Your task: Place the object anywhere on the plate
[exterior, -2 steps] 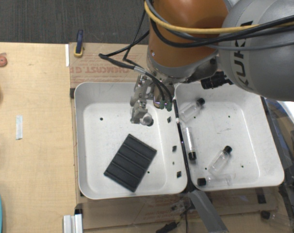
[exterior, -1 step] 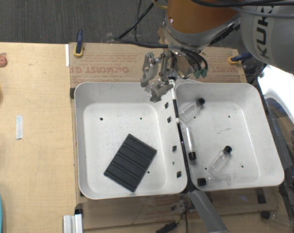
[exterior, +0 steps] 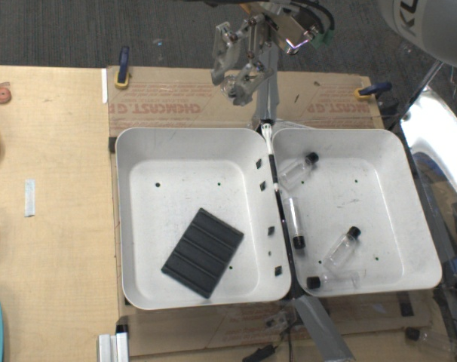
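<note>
A black ribbed rectangular plate (exterior: pixel 203 253) lies at a slant on the floor of the left bin (exterior: pixel 138 225), toward its front. Three clear vials with black caps rest in the right bin (exterior: pixel 398 202): one (exterior: pixel 300 167) near the back left, one (exterior: pixel 341 249) toward the front, and one (exterior: pixel 294 221) along the left wall. My gripper (exterior: pixel 240 65) hangs high behind the bins, over the cardboard near the seam between them, well away from the plate and the vials.
A small black cap (exterior: pixel 313 282) sits at the right bin's front left corner. Clamps (exterior: pixel 123 70) (exterior: pixel 372 90) hold the cardboard sheet behind the bins. A wooden tabletop (exterior: pixel 47 202) with small items stretches to the left.
</note>
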Controlling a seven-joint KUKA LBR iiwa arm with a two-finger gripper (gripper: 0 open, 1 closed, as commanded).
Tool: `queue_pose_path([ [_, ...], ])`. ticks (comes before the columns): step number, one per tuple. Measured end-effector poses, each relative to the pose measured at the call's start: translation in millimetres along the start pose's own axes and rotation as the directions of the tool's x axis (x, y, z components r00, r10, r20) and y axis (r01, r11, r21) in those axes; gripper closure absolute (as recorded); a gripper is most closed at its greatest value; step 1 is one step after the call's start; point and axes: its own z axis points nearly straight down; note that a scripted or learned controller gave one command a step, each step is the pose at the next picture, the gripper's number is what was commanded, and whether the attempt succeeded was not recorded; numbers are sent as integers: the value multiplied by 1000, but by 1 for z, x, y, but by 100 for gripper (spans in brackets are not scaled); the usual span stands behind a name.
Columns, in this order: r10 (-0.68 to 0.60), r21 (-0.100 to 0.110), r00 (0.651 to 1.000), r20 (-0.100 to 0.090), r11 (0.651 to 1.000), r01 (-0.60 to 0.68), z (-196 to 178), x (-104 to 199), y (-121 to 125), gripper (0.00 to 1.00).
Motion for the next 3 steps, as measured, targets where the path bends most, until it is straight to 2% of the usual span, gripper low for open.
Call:
queue_pose_path([
  [1,-602,-4,798,-1,798,602,51,-11,18,100],
  [2,-856,-3,516,2,516,856,1,-40,17,100],
  [3,-994,-4,-111,6,-111,994,2,-49,30,100],
])
